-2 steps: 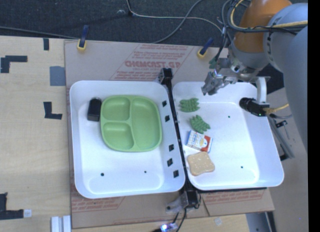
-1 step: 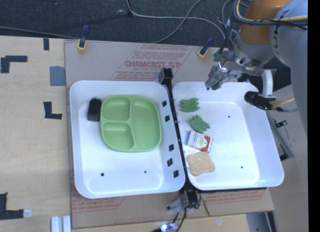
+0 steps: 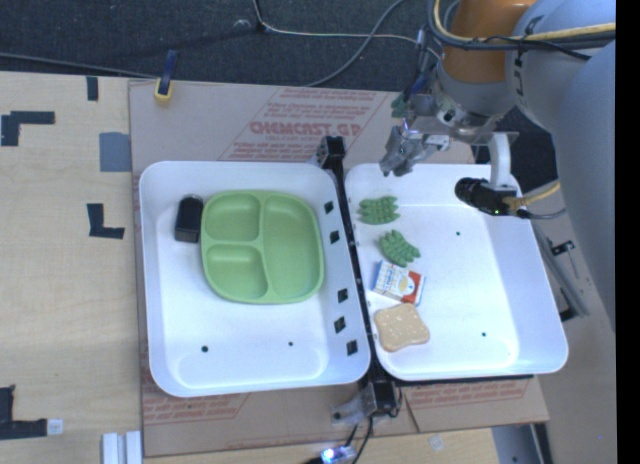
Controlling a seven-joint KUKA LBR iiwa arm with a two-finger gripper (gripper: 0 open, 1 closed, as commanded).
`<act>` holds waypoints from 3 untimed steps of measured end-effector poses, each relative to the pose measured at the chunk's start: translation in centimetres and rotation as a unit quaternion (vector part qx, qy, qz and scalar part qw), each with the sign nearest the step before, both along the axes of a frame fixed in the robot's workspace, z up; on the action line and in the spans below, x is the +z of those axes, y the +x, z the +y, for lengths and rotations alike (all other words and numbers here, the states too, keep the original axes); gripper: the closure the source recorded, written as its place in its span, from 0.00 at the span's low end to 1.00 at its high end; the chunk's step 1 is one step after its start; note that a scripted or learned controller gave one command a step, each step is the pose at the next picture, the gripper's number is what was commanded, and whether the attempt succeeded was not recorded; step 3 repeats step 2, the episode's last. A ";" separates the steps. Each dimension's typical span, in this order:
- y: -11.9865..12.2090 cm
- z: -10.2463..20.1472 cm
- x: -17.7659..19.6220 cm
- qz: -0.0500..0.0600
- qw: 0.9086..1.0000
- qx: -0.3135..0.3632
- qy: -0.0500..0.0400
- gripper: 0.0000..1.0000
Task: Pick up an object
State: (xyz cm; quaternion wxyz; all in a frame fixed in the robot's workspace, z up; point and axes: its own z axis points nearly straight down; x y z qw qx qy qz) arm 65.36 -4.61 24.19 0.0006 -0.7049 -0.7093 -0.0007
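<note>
My gripper [image 3: 396, 162] hung over the far edge of the right bin [image 3: 500, 282], near the corner beside the divider between the two bins. Whether its fingers were spread or pressed together I could not tell from that angle; nothing showed between them.

The nearest thing to me was the upper green pea pod toy [image 3: 378, 210], lying just below the gripper toward the near side of the bin, its long axis running roughly left to right across the bin. I judged that a short drop and a small pull toward the near side would put me over it, with the fingers best set across that axis.

Further down the same left side of the right bin lay a second green pea pod toy [image 3: 399, 246], then a small white and blue carton [image 3: 398, 282], then a tan slice of toy bread [image 3: 401, 327].

The left bin [image 3: 170, 342] held a green divided plate [image 3: 263, 246] with a small black block [image 3: 188, 219] touching its left rim.
</note>
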 end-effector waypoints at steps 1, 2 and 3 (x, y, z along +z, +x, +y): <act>-1.0 5.6 -0.9 0.001 1.000 0.000 0.000 1.00; -1.1 10.3 -2.0 0.002 1.000 0.000 -0.001 1.00; -1.1 10.3 -2.0 0.002 1.000 0.000 -0.001 1.00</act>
